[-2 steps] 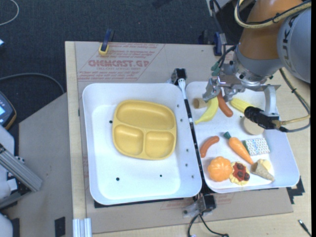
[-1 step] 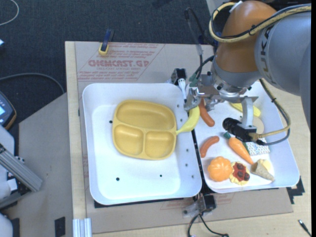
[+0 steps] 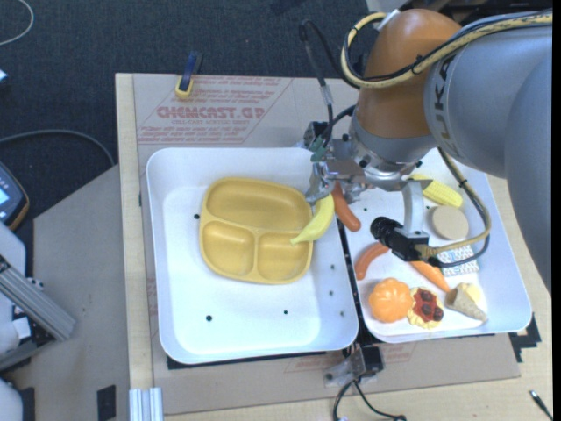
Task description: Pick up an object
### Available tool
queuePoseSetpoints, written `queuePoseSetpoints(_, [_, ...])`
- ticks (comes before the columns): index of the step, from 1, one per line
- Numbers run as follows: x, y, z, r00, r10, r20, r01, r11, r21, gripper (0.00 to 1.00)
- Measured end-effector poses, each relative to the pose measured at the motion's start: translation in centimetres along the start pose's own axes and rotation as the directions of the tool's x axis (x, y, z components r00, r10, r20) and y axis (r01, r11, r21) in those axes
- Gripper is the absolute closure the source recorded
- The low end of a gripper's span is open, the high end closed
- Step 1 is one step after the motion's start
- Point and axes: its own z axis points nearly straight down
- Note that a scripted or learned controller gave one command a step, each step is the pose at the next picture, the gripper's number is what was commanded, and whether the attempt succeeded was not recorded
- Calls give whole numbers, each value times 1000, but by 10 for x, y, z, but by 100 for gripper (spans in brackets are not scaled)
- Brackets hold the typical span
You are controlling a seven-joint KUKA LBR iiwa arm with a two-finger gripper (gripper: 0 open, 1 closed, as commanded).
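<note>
My gripper [image 3: 326, 188] hangs over the rim between the two white bins, just past the right edge of a yellow divided plate [image 3: 245, 231]. A yellow banana [image 3: 316, 222] slants down and to the left from between its fingers, with its lower tip over the plate. The gripper is shut on the banana's upper end. A red sausage [image 3: 345, 214] lies just to the right of the banana, in the right bin [image 3: 513, 310].
The plate rests in the left bin [image 3: 237, 323]. In the right bin lie a curved red sausage [image 3: 369, 260], an orange fruit [image 3: 390, 299], a carrot [image 3: 429, 275], a cheese wedge [image 3: 467, 301], a round beige biscuit [image 3: 450, 224] and a yellow corn piece [image 3: 441, 193].
</note>
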Motion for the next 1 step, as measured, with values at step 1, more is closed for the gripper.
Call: queuePoseSetpoints(1, [-6, -13, -10, 1000, 5, 0, -5, 1000, 0, 100])
